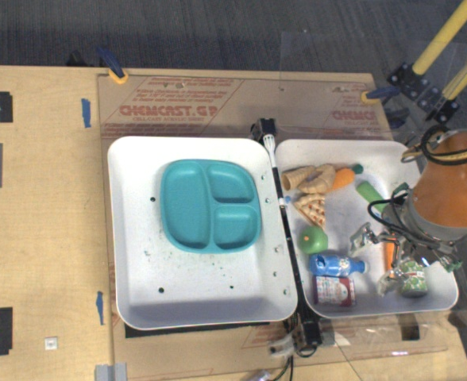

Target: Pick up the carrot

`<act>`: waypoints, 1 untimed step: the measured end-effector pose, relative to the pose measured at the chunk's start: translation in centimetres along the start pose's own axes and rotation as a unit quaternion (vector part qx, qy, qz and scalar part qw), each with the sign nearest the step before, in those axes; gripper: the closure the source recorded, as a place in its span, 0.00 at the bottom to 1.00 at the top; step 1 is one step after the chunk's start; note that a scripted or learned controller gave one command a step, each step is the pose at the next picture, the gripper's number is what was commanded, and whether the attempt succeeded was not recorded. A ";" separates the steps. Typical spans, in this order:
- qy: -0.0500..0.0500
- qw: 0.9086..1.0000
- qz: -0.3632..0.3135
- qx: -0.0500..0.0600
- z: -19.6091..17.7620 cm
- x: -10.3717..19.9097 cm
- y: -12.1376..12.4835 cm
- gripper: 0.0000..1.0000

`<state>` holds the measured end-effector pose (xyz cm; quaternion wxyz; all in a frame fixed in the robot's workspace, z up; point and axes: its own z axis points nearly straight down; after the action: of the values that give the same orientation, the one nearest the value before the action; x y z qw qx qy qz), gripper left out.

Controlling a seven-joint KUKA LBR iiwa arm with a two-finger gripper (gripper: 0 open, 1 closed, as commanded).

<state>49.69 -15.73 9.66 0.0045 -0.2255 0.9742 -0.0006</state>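
Cardboard sheeting covers the bench, and on it sit two shallow white bins side by side. At left, the left white bin (138, 284) bears just a teal sectioned plastic plate (211, 205), likely a drop-off spot. Its neighbour, the right white bin (448, 298), crowds the toys together: two waffle cones (309, 179), a green pepper-like piece (314, 238), a blue-capped bottle (336, 265), a red-labelled can (333, 290).

Toward the bin's far side lies the small orange plastic carrot (343, 178), just right of the cones.

From the right, the grey arm's orange-banded wrist (453, 189) hangs above the near right corner. Below it, the two-finger gripper (392, 262) points down among clutter, well apart from the carrot; its opening cannot be judged.
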 end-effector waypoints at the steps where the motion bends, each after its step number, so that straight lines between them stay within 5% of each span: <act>1: -0.004 0.988 -0.154 0.004 0.6 0.2 -0.1 0.00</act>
<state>49.60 -15.92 9.07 0.0090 -0.3725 0.9280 -0.0044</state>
